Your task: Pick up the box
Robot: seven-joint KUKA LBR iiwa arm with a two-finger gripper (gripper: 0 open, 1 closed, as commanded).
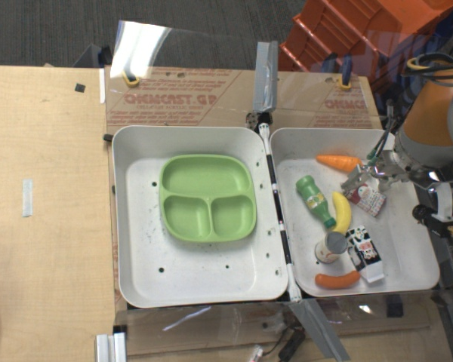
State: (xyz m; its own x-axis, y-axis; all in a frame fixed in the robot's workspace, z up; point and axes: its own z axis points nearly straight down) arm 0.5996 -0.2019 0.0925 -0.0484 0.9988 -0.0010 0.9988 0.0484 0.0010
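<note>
**Box awaits pickup in crowded right bin**

On a wooden bench (45, 164) with two white bins, the gripper (371, 173) hovers low at the right bin's (408, 277) far side, above a small pink-and-white carton; its opening cannot be judged. The box (364, 253), a black-and-white patterned carton, lies flat at the near edge, apparently untouched, beside a can (332, 246) and sausage (337, 280).

Wooden bench (45, 225) bears two white bins (128, 225).
</note>
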